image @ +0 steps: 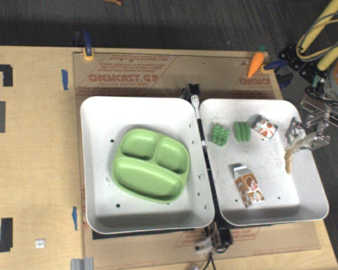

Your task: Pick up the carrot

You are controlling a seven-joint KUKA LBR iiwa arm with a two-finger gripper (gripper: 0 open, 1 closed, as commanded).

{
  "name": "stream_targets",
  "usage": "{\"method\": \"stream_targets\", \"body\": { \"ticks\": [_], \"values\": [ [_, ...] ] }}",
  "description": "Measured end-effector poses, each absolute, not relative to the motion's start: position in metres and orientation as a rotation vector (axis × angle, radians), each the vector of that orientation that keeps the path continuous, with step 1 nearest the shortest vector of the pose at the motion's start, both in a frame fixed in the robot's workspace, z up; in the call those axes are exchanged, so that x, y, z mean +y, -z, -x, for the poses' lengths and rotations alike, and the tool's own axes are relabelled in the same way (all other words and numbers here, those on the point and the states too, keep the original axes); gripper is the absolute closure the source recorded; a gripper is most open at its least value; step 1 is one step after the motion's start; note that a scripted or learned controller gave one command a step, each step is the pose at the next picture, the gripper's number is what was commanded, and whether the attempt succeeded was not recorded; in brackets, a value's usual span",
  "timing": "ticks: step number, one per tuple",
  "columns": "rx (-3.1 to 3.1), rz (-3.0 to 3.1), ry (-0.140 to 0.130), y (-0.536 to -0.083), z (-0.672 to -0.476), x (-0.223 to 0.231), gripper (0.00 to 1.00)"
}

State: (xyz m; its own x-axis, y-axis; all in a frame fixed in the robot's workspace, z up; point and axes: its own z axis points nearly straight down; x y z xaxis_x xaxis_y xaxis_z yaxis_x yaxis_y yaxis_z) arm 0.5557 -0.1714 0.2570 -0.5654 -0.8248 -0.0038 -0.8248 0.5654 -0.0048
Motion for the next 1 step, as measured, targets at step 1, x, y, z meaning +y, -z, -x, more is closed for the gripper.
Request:
{"method": "stream_targets", "body": {
  "ticks": [1],
  "values": [
    [2.947, 1.081, -0.002, -0.2381, -0.5779, -0.0813, 1.00]
  ]
}}
